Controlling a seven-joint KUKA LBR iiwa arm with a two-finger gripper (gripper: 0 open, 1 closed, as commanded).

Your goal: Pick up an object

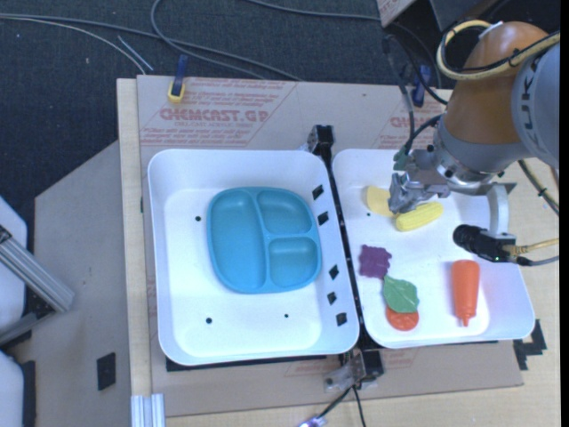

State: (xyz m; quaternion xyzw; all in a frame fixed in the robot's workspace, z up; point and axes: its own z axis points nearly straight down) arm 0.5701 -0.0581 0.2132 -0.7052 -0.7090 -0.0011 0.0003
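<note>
From the overhead camera, the gripper (pixel 407 194) hangs low in the right bin (pixel 511 323), just over a yellow toy corn cob (pixel 418 216) beside a yellow piece (pixel 377 200); whether it is clenched or released cannot be told. A divided blue plate (pixel 263 238) lies in the left bin (pixel 178 265).

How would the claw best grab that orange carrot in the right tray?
Probably from straight above, closing across the carrot's narrow body near its middle. It lies flat and lengthwise, apart from the other toys in the right bin, so its long sides look free for the fingers.
</note>
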